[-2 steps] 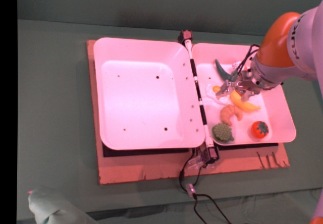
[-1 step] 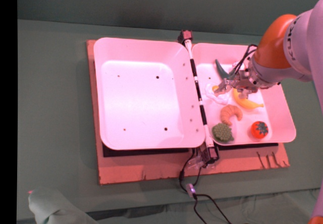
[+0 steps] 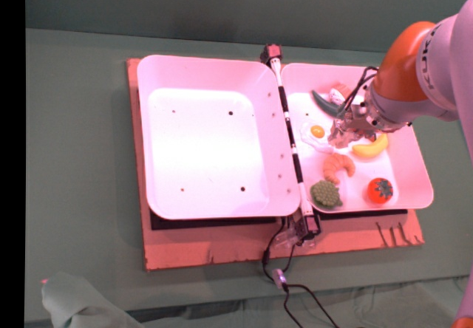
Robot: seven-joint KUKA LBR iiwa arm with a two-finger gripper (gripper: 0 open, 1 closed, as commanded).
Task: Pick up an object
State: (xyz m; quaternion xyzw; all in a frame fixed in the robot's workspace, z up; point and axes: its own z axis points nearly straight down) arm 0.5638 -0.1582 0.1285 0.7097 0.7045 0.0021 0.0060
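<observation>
The end effector (image 3: 346,129) was down inside the right bin (image 3: 414,171), and whether it was released, clenched or grasping anything could not be told from the camera view. Touching or just beside it lay a fried egg (image 3: 316,134) on its left and a banana (image 3: 372,147) on its right, with a dark green pepper (image 3: 324,103) and a pink-and-white piece (image 3: 341,91) just beyond it toward the far rim. Nearer the front rim than the end effector sat a croissant (image 3: 339,165), a broccoli floret (image 3: 325,193) and a tomato (image 3: 380,190), while the left bin (image 3: 211,138) lay well apart to its left on the counter (image 3: 81,171).
</observation>
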